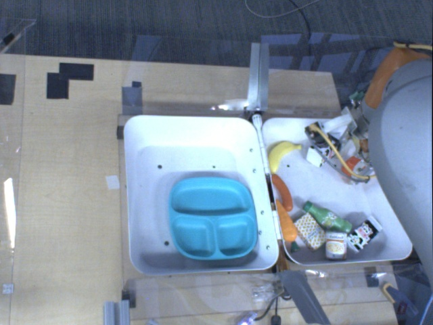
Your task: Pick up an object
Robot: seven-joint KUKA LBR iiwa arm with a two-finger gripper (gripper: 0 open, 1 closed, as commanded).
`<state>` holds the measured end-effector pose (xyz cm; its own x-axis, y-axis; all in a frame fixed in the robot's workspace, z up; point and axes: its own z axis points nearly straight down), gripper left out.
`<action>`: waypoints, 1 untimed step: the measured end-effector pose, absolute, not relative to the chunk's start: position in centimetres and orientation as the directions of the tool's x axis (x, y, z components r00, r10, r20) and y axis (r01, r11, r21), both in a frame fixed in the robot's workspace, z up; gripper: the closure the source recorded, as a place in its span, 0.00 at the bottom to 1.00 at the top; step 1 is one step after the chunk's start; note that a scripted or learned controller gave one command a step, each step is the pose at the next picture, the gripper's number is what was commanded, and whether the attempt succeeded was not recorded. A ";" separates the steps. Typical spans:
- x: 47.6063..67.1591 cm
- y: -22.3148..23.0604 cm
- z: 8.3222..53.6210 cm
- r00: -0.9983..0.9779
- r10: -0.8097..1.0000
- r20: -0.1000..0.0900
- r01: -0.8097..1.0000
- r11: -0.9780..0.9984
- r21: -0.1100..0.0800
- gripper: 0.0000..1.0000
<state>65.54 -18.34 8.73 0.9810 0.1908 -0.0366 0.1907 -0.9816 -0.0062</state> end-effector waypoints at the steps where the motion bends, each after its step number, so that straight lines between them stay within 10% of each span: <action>1: 59.0 -20.5 11.5 0.979 0.205 0.003 0.205 -0.979 0.000 0.00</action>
<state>59.02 -20.53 11.50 0.9788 0.2047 0.0031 0.2047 -0.9788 0.0001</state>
